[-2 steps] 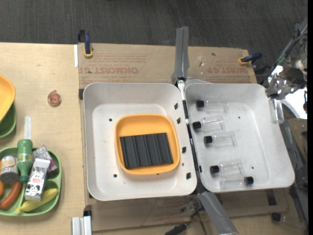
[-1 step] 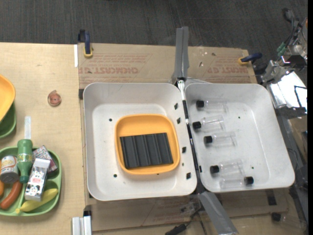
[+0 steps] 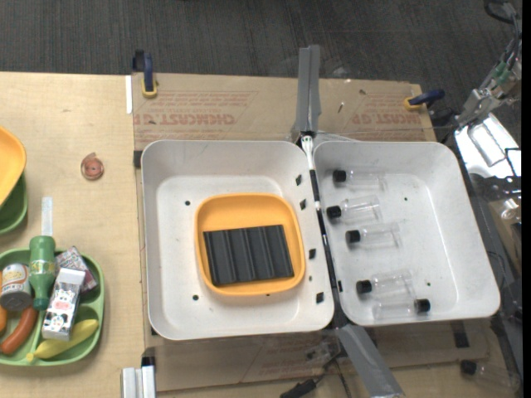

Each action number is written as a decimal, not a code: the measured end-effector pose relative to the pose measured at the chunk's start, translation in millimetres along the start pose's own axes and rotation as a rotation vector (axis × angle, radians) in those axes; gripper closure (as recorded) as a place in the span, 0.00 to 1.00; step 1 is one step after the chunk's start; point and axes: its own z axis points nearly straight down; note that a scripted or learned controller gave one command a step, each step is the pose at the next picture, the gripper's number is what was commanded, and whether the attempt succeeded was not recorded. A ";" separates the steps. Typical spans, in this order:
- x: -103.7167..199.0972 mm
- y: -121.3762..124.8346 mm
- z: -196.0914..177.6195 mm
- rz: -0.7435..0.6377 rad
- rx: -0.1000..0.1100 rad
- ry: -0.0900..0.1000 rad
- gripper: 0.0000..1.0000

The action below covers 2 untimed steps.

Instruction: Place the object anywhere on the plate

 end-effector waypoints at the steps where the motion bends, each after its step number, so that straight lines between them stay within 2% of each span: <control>1: 0.2 0.5 -55.1 -0.224 -0.001 0.000 1.00; 2: 0.3 0.6 -55.1 -0.225 -0.001 0.000 0.00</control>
